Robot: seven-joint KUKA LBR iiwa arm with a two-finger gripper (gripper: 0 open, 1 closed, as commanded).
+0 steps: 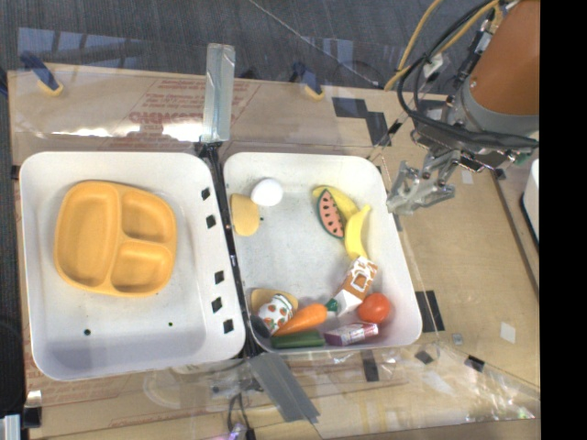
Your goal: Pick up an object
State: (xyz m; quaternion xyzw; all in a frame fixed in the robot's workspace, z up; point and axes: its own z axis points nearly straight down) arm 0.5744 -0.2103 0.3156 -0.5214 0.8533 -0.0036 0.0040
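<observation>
Two shallow white plastic bins sit side by side on the tabletop [459, 273], a brown board under clear, glare-catching sheeting.

Near edge, right bin [303, 246]: a crowded corner. Dark green toy vegetable [298, 341] against the front wall; orange toy carrot [307, 317] lying over it; small white toy with red markings [273, 313] to their left; purple-and-white packet [351, 334]; round red toy tomato [373, 308]; white-and-orange toy carton [356, 282] tilted just behind the tomato.

Middle, right bin: yellow toy banana [357, 232] beside a red-and-green toy watermelon slice [330, 213], the two touching or nearly so.

Far side, right bin: white ball [267, 192] and pale yellow flat piece [244, 214], close to the divider.

Left bin [119, 337]: one orange three-compartment plastic tray [115, 237].

Far right: the metal two-finger gripper [420, 189] hangs just outside the right bin's far right corner, over the tabletop, holding nothing; whether its fingers are spread or closed I cannot tell. Grey-and-orange arm [504, 62] above it, trailing yellow and black cables [440, 35].

Handling note: no pick has begun. The banana looks the soundest target: nearest the gripper, with bare floor on its inner side. A descent centred across its narrow width should avoid nudging the watermelon slice or catching the bin wall. The front corner cluster invites a double grab.

Beyond: dark grey carpet [183, 16].
</observation>
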